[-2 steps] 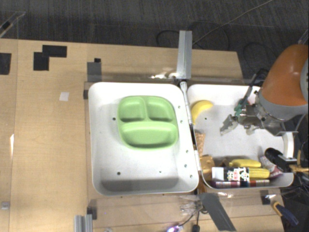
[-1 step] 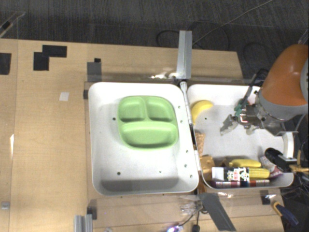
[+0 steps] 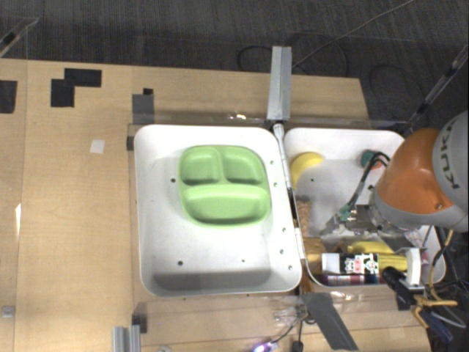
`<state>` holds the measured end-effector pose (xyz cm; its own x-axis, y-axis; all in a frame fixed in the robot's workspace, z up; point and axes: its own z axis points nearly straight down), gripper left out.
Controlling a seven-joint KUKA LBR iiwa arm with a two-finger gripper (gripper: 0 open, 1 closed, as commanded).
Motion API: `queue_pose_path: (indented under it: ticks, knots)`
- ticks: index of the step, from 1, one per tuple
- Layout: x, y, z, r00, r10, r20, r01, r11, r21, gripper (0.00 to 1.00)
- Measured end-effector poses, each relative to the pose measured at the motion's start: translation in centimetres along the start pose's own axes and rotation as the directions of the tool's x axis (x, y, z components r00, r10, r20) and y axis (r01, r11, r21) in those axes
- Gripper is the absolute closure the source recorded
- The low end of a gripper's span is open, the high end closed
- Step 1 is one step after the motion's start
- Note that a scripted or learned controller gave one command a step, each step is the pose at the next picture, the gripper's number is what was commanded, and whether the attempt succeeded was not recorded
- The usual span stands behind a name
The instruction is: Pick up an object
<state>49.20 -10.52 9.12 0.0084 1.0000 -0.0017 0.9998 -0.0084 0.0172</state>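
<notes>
A light wooden bench (image 3: 66, 218) is seen against dark grey carpet, bearing two shallow white bins side by side, with black tape marks at its far left. The left white bin (image 3: 157, 270) holds a light green three-compartment plastic tray (image 3: 222, 184), lying flat near the bin's middle, with bare floor around it on all sides. In the right white bin (image 3: 333, 141) a rounded yellow object (image 3: 305, 165) lies at the far left corner, just beside the dividing wall. Along the near edge of that bin a small dark-labelled bottle (image 3: 350, 265) and a yellow package (image 3: 374, 251) are crowded together; their printing is too small to be read. The grey arm with its orange band (image 3: 414, 182) covers the right half of this bin, and the gripper (image 3: 352, 217) is positioned low above the near clutter; whether it is wide, narrow or holding anything cannot be told. Open floor remains between the yellow object and the arm.
</notes>
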Motion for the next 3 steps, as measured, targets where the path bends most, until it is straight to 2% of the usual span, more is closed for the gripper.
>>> queue_pose_path:
  ticks: [1,2,3]
  knots:
    - [0.3,0.4,-1.2,1.000,-0.002,-0.003,0.002,1.000,-0.008,1.00]
    - [-6.5,7.8,0.3,0.886,0.464,0.004,-0.464,0.886,0.001,1.00]
    - [-1.4,6.7,-3.9,1.000,-0.013,-0.002,0.013,1.000,0.012,1.00]
